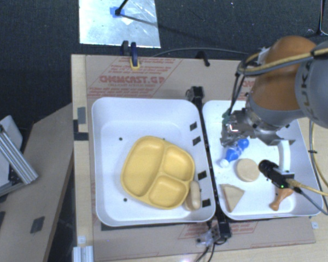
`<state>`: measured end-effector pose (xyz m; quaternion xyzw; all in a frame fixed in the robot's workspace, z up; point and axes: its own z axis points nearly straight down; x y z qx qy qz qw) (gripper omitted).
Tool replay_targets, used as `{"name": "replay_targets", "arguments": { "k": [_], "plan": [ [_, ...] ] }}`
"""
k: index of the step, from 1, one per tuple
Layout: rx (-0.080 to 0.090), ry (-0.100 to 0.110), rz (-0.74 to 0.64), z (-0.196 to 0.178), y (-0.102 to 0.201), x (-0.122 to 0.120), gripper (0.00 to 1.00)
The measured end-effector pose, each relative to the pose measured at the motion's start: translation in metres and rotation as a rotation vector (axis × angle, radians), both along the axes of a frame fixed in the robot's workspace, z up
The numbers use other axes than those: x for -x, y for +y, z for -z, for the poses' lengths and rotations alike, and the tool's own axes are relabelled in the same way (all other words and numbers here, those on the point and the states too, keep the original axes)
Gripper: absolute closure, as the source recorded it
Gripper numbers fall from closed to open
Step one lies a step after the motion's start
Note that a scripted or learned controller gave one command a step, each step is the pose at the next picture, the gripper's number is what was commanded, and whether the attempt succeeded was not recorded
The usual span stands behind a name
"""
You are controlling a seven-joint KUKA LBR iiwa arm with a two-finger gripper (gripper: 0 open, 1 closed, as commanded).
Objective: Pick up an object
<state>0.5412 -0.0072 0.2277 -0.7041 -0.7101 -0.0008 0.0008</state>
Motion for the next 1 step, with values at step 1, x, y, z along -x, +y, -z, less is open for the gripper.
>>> {"name": "replay_targets", "arguments": {
  "k": [1],
  "plan": [
    [0.0, 0.001, -0.002, 0.003, 0.0564, 0.0187, 1.0]
  ]
}}
